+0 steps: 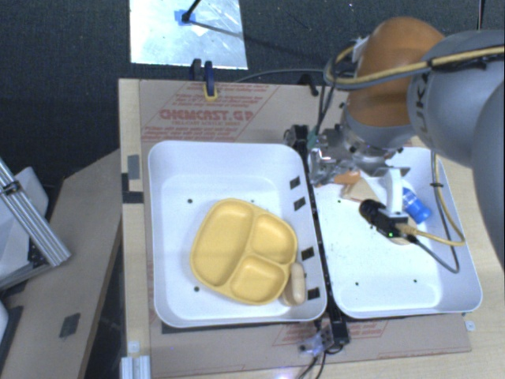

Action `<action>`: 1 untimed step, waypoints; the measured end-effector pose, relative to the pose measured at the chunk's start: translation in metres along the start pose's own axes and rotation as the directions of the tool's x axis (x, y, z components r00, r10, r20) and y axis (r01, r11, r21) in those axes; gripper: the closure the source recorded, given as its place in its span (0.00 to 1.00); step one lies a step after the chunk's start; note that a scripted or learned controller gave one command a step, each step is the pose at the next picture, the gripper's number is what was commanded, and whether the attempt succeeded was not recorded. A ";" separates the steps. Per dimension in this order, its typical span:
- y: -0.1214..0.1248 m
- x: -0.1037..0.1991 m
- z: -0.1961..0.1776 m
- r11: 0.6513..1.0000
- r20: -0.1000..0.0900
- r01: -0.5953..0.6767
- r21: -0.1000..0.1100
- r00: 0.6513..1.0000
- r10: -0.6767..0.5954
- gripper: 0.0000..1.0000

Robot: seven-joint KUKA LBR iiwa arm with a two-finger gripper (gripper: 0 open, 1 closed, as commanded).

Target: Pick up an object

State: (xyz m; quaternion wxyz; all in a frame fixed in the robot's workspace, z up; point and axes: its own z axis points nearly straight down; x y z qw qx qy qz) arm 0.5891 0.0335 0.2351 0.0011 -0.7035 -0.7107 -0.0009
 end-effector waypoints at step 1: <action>-0.022 0.051 -0.007 1.000 0.001 -0.001 0.001 1.000 0.001 1.00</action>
